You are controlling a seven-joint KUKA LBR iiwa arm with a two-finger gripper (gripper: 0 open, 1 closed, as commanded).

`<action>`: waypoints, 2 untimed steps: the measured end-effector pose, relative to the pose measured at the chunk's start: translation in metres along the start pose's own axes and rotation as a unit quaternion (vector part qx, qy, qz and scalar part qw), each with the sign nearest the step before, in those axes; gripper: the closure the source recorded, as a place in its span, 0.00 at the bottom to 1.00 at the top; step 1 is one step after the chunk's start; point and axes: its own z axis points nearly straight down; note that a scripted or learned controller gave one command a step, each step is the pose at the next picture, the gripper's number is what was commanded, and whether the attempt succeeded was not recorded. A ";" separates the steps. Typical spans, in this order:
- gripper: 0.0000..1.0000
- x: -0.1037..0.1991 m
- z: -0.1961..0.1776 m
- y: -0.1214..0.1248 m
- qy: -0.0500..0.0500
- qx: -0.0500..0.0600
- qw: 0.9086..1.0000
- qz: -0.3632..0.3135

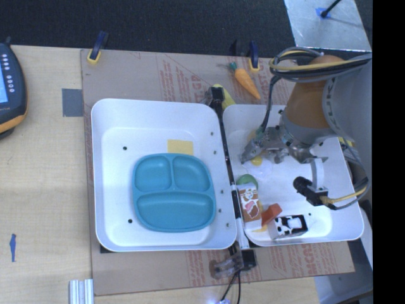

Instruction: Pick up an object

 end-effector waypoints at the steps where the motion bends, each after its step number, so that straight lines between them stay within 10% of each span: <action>1: 0.00 -0.006 0.000 0.045 0.000 -0.001 1.000 -0.001; 2: 0.00 -0.004 0.001 -0.017 0.000 0.005 1.000 0.001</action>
